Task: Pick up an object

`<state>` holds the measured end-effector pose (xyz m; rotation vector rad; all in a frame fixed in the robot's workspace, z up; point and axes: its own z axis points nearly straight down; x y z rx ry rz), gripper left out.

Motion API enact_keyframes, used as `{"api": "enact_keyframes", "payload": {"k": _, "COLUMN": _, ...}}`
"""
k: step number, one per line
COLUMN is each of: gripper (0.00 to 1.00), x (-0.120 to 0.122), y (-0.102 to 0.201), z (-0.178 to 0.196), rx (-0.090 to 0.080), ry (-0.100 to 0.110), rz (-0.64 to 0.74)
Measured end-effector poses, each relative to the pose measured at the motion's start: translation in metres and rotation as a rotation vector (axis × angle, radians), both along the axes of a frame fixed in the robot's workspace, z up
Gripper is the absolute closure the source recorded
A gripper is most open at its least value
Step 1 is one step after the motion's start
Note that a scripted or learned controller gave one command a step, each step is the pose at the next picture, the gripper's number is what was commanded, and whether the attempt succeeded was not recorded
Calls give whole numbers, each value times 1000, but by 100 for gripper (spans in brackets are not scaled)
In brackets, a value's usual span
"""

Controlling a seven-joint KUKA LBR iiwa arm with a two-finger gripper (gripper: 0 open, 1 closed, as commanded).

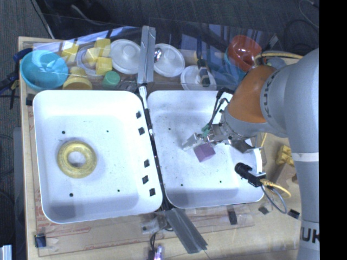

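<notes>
Pincer [198, 140] beside purple block [205, 153]

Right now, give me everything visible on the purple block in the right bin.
The purple block is small, matte and boxy, with a lighter top face and a darker side. It lies flat on the floor of the right bin, near the middle, turned at a slant to the walls. The gripper sits directly above its upper edge, overlapping it; whether they touch cannot be told.

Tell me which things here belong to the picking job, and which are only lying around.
Job:
- gripper, down in the right bin
- purple block, beside the gripper
- yellow ring, in the left bin

Lying about, behind the bins:
- blue bowl
- white lids
- red bowl
</notes>
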<state>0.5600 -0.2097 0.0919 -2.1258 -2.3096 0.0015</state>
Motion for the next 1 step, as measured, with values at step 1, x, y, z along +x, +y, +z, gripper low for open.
{"api": "enact_keyframes", "payload": {"k": 1, "gripper": 100, "x": 1, "y": 0, "z": 10, "rx": -1, "ry": 0, "rz": 5}}
